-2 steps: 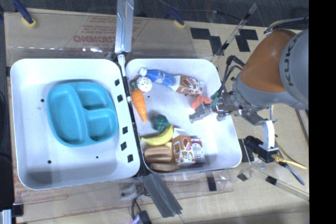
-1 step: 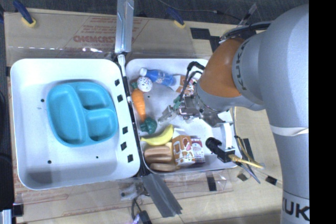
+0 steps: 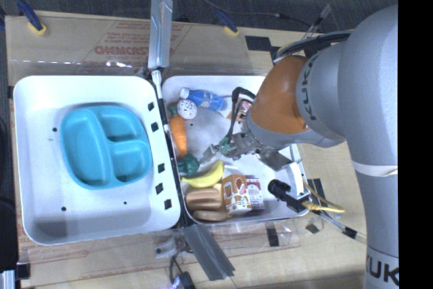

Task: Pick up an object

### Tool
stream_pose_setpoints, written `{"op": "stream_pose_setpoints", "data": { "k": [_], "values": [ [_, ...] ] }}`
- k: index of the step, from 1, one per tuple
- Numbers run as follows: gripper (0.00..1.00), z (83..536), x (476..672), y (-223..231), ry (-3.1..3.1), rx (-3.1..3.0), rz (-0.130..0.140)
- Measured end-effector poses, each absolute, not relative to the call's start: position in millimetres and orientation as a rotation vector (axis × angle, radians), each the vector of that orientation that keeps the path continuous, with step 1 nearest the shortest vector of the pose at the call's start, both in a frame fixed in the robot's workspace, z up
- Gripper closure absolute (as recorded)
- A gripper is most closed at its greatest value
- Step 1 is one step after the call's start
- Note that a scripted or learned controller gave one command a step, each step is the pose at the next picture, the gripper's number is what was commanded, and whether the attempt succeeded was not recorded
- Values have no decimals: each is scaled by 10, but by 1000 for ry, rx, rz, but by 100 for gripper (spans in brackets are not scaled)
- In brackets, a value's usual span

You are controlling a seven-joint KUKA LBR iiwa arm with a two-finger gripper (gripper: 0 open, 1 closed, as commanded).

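Observation:
My gripper hangs low inside the right bin, under the orange wrist band, near the bin's middle. Just left of it lie an orange carrot and a dark green piece. A yellow banana curves right below the gripper tip. Towards the front of the bin sit a brown bun and a printed snack packet. At the back lie a blue bottle and a small white ball. I see nothing plainly held.
The left bin holds a blue divided tray. A metal clamp bar stands at the back between the bins. The arm's grey body covers the right bin's right side.

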State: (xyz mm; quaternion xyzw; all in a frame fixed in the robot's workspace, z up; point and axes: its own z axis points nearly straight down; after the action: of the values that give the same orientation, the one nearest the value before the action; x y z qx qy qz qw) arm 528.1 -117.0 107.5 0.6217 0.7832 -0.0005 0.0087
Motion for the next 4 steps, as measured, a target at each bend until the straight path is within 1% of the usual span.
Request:
{"op": "stream_pose_setpoints", "data": {
  "k": [1, 2, 3, 4],
  "values": [
    [0, 980, 5359, -1126, 2202, 2211, -4],
    [0, 986, 4943, -1164, 2456, 1913, 1],
    [0, 919, 5526, -1463, 2497, 1908, -1],
    [0, 912, 5070, -954, 2702, 1611, 0]
  ]
}}
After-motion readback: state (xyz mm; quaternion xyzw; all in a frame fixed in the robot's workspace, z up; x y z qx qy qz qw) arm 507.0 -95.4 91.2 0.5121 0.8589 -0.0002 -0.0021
